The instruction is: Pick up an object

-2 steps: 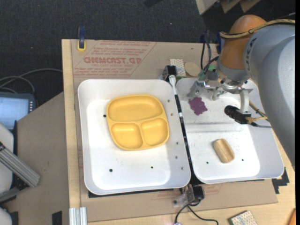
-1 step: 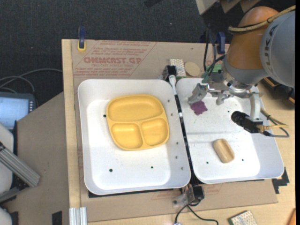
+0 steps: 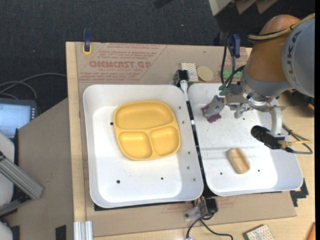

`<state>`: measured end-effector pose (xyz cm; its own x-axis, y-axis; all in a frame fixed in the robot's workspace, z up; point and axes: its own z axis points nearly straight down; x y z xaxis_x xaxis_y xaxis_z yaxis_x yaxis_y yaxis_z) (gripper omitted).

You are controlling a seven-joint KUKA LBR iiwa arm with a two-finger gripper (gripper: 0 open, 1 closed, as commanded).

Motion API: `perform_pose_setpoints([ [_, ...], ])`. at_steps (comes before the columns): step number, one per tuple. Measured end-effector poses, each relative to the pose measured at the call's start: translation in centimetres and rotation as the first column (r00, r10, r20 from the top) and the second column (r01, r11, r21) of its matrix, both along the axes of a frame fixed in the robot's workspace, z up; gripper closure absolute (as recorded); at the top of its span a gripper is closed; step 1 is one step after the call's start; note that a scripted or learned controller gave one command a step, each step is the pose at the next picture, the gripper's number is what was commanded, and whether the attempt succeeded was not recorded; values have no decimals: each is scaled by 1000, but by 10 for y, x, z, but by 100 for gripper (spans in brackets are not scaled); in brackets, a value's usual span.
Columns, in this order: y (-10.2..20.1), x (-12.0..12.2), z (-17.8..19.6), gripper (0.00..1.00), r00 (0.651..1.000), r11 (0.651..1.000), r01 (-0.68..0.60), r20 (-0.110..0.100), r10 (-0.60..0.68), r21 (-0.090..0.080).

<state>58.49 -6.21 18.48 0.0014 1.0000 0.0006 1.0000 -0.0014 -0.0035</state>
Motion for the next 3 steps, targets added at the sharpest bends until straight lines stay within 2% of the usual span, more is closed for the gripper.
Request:
perform_pose_setpoints([
  [1,-43,44,-106,0,1000,1000,2,3,-2,-3],
  [2,-115,39,-100,0,1000,1000,5,7,-5,-7],
  [3,-44,84,-100,0,1000,1000,-9,10,9,0],
])
